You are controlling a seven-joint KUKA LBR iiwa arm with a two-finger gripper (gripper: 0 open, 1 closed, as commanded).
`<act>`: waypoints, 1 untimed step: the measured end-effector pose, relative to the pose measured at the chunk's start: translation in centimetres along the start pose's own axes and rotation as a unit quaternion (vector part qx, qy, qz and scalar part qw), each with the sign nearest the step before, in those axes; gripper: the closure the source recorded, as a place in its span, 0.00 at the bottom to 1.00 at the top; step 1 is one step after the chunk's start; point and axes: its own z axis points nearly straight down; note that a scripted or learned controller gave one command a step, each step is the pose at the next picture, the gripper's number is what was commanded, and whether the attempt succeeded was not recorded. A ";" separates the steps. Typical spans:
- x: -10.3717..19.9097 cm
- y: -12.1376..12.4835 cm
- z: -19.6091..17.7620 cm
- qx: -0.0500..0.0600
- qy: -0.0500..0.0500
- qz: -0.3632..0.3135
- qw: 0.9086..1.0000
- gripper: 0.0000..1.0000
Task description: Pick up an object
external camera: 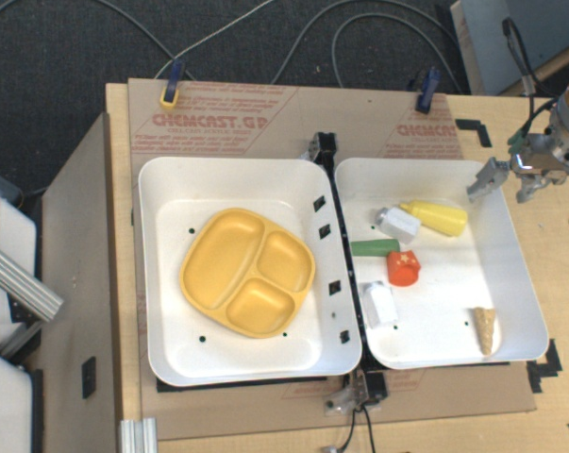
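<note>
The right bin (510, 253) holds several small objects: a yellow bottle-like piece with a white cap (426, 219), a green bar (374, 247), a red-orange pepper shape (403, 268), a white block (379, 303) near the divider, and a tan cone (486, 329) in the near right corner. My gripper (507, 180) hangs at the right bin's far right rim, above the bench edge, fingers spread and open with nothing between them. It is well right of the yellow piece.
The left bin (161, 328) carries a yellow three-compartment plate (247, 272). A black divider with clips (333, 243) runs between the bins. Cardboard (227, 116) lies under both, held by blue clamps (172, 91) at the back. Cables trail over dark carpet behind.
</note>
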 end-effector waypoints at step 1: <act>-0.7 -0.4 5.9 0.000 0.000 0.001 1.000 0.00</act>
